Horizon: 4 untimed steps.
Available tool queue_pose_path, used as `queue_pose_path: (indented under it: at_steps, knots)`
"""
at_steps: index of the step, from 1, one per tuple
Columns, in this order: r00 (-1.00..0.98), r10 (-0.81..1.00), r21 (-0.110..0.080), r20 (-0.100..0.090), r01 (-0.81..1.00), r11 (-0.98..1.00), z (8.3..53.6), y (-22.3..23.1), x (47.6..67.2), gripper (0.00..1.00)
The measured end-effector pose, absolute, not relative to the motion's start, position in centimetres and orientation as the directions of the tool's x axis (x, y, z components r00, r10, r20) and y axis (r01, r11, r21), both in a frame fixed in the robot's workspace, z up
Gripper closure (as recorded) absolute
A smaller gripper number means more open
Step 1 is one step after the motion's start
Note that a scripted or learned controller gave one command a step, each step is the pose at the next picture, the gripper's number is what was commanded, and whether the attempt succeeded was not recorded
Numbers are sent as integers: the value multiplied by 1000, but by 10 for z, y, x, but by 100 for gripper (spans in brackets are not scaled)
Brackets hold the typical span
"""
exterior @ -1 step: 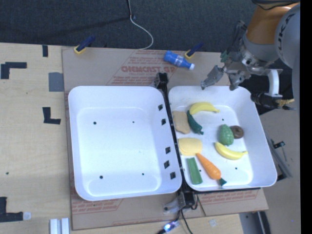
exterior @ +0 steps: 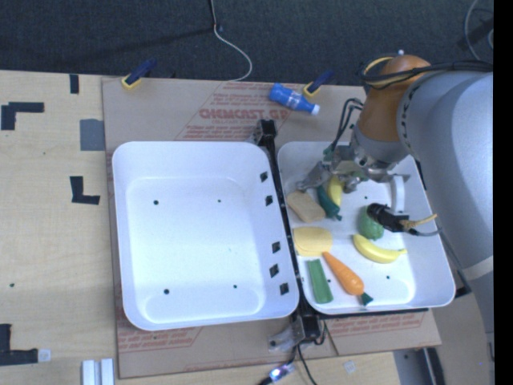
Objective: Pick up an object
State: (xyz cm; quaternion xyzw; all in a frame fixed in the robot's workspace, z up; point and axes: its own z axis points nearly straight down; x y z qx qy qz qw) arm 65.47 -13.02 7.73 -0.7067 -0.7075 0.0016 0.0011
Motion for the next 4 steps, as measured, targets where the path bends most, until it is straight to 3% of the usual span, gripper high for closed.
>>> queue_pose_path:
  at_steps: [1,2,3,4]
  knots:
    - [-2,1000,-1,-1,1000,2,95,-130,657,100]
    - [-1,1000,2,-1,1000,1,86,-95,601,100]
    - [0,1000,0,-1,1000,0,104,-111,597,100]
    - [2,1000,0,0,1000,-2,85,-119,539,100]
